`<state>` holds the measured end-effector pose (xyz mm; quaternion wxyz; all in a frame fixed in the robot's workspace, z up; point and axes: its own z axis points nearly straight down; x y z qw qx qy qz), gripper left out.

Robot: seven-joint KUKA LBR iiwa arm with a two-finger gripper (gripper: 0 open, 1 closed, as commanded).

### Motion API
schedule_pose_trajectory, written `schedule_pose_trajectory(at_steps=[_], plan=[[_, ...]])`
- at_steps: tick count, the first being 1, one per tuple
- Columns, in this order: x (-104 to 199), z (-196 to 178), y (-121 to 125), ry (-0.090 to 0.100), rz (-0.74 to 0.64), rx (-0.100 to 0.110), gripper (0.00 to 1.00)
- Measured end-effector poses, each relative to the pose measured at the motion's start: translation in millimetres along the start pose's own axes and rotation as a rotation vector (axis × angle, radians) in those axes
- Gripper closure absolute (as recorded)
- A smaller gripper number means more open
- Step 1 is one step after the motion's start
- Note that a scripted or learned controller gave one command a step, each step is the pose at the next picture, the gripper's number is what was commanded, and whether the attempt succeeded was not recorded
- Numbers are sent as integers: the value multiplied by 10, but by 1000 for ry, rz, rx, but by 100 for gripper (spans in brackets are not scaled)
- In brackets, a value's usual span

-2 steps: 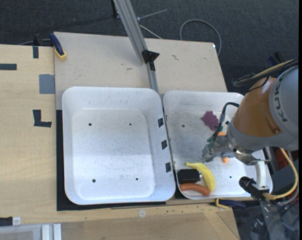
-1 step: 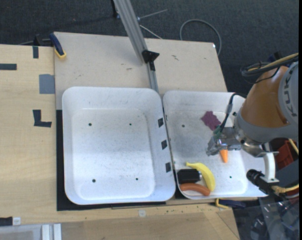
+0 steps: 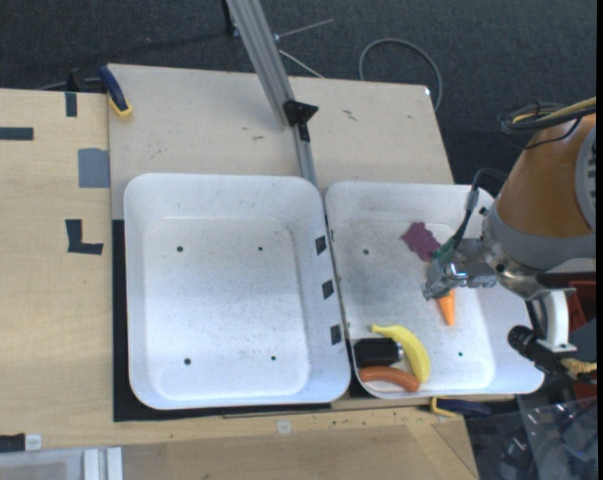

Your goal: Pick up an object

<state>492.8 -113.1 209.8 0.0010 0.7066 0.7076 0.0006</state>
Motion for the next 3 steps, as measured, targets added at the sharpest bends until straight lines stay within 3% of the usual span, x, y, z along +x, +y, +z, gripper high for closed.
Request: schedule_pose_trajectory(at_steps=[3], plan=[[1653, -10, 294, 3, -7, 5, 100]])
